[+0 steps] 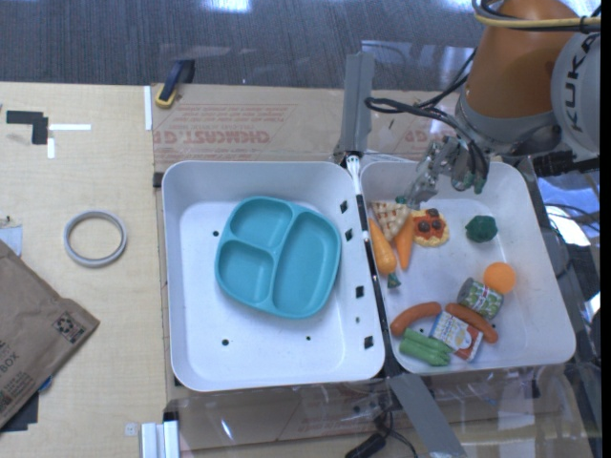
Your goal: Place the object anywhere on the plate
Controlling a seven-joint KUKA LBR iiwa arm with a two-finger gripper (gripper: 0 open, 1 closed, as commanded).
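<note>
Nearby, carrots (393, 244) and waffle (389, 217) just below the gripper (417, 195)

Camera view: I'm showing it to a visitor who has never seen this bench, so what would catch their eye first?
Probably the teal plate, alone in the left bin. Next, the toy food scattered in the right bin: carrots, sausages, a small orange ball. Above that bin's far edge hangs the gripper below the arm's orange band.

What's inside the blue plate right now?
The blue plate in the left bin shows three bare compartments, nothing in them. The toy food lies in the right bin. The bin floor under the plate is covered.
</note>
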